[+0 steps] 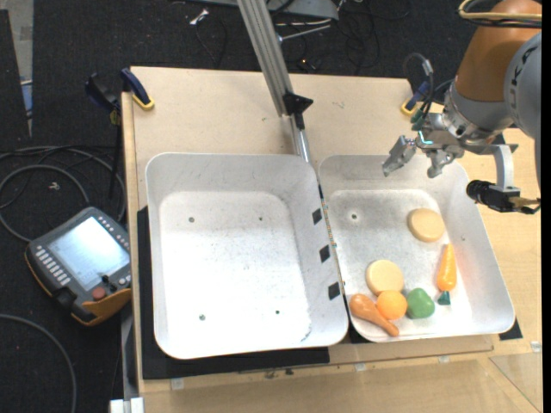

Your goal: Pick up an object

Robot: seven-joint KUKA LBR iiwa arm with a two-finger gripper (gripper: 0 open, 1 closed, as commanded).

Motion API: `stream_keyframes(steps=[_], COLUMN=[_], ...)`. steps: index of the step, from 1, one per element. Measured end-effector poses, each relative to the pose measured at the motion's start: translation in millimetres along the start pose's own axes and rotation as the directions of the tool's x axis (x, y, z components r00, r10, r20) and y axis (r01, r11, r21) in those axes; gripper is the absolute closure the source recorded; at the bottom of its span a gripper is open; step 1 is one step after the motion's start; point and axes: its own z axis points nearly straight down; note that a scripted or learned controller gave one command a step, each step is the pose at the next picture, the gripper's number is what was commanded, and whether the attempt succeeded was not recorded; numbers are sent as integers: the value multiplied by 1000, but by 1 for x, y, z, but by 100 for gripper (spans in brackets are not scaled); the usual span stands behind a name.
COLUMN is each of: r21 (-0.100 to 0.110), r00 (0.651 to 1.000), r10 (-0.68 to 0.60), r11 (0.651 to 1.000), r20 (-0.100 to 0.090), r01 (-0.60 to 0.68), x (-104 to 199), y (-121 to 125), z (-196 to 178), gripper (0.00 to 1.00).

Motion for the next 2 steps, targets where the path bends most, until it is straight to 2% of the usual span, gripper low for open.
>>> stream_keyframes(steps=[1,2], r21=[-4,-1], r00=[1000,1000], r10=[-2,0], r11=[1000,1000], r20=[2,1], r01=[2,0], x=[0,0], y=[1,1], z=[-3,40], gripper=[0,0])
